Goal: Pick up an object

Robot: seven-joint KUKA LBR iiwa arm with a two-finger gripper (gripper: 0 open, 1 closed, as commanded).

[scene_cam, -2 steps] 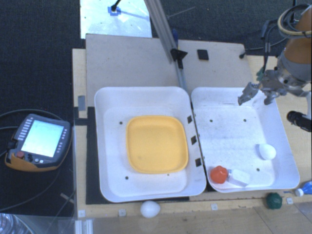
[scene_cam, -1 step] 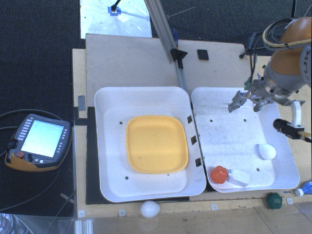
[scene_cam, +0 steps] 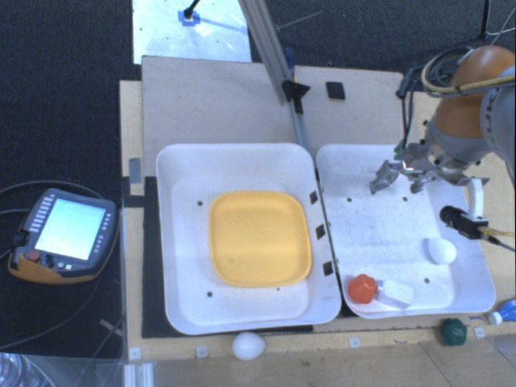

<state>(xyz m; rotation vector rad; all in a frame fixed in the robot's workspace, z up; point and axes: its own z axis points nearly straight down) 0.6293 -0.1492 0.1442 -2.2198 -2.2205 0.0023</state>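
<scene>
The arm (scene_cam: 472, 103) comes in at 2 o'clock, and its gripper (scene_cam: 401, 179) hangs over the top part of the right bin (scene_cam: 355, 216). The two fingers (scene_cam: 382, 178) stand spread wide with nothing between them.

In this bin, a white egg (scene_cam: 441, 251) lies at 4 o'clock from the gripper, near the right wall. An orange ball (scene_cam: 362, 289) sits at the bin's 7 o'clock corner, touching a white block (scene_cam: 395, 293) just to its right. Both are well apart from the gripper.

The left bin (scene_cam: 181, 240) holds a yellow plate (scene_cam: 260, 238) at its middle. A second egg (scene_cam: 248, 346) rests on the bench below that bin, at 6 o'clock. A green ball (scene_cam: 452, 331) lies off the right bin's 5 o'clock corner. A pendant (scene_cam: 63, 234) sits at far 9 o'clock.
</scene>
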